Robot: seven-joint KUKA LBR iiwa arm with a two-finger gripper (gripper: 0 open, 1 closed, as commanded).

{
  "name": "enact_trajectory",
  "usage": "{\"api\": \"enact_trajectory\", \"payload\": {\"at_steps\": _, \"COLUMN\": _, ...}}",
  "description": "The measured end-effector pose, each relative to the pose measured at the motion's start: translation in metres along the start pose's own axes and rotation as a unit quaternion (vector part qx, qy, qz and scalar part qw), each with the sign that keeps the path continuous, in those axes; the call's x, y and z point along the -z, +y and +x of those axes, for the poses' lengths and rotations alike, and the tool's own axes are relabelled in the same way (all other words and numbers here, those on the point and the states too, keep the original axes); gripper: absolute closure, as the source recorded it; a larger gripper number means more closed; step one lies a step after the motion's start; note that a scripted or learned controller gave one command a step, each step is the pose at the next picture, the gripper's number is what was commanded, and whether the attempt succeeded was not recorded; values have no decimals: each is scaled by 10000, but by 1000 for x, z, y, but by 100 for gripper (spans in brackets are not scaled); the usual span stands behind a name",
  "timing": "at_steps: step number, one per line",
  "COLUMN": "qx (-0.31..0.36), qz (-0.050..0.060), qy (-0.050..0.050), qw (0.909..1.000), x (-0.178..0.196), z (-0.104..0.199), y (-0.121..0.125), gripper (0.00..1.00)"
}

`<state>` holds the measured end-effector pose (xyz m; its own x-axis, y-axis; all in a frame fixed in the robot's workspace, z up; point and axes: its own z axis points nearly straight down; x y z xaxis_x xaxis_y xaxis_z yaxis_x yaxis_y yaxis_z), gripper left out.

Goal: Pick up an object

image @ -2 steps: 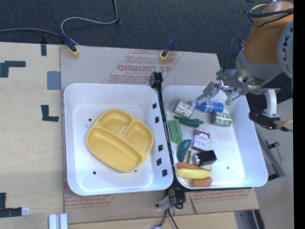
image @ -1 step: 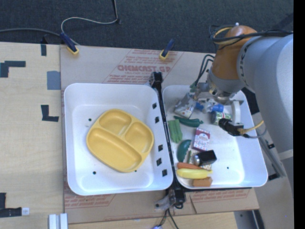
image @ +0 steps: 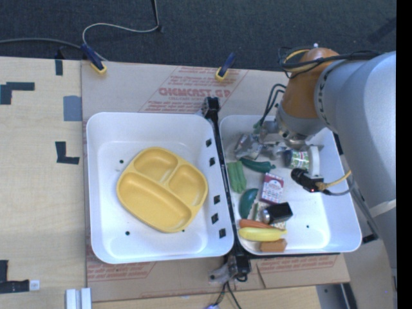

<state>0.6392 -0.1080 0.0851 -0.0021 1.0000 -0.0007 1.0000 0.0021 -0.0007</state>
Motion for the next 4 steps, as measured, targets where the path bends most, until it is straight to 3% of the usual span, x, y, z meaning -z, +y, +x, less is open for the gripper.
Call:
{"api": "enact_trajectory", "payload": {"at_steps": 1, "qx": 5, "qz": 76, "qy": 13, "qw": 10000, "x": 9, "z": 0, "y": -3, "gripper": 100}}
{"api": "enact_trajectory", "payload": {"at_steps": 2, "qx": 2, "qz": -15, "qy": 5, "qw": 10000, "x": 150, "z": 47, "y": -48, "gripper": 100}}
{"api": "enact_trajectory", "payload": {"at_steps": 3, "qx": -1, "qz": 1, "qy": 6, "qw": 10000, "x": 148, "z": 47, "y": -49, "gripper": 0}}
{"api": "enact_trajectory", "payload": {"at_steps": 4, "qx": -11, "qz": 13, "qy": -1, "qw": 10000, "x": 78, "z": -3, "y": -38, "gripper": 0}}
